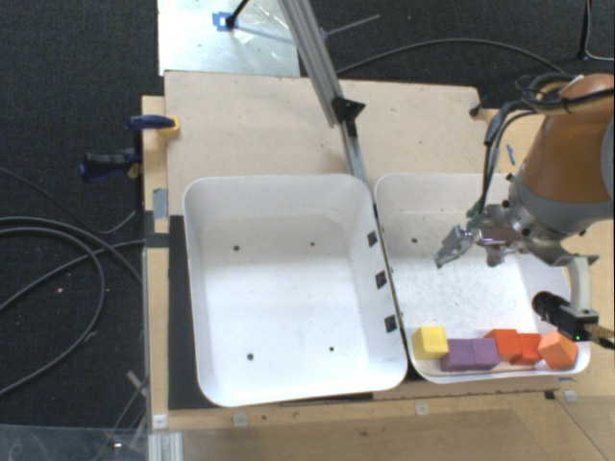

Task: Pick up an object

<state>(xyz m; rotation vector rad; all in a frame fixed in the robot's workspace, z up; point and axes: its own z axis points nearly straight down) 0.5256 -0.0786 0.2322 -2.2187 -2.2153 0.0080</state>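
Nearest the lens: row of blocks along the near wall of the right bin (423, 192) — yellow block (430, 341) at the left end, purple block (470, 354) touching it, red block (514, 345) next, orange block (556, 350) tucked into the near right corner. Gripper (454, 247) up over the bare middle of the right bin, well short of the row, nothing between its fingers; spread or pressed together, cannot tell at this angle. Left bin (207, 195) beside the right bin, no candidates in it. Risks, as judgement: blocks packed side by side and hard against the right bin's near wall, so likely no room for a finger on either side; probable outcome a finger landing on top of a neighbour, or a shove instead of a pinch. Orange block worst, boxed in by the corner. Yellow block best bet, left face free. Straight descent from here likely to close on bare floor of the right bin.
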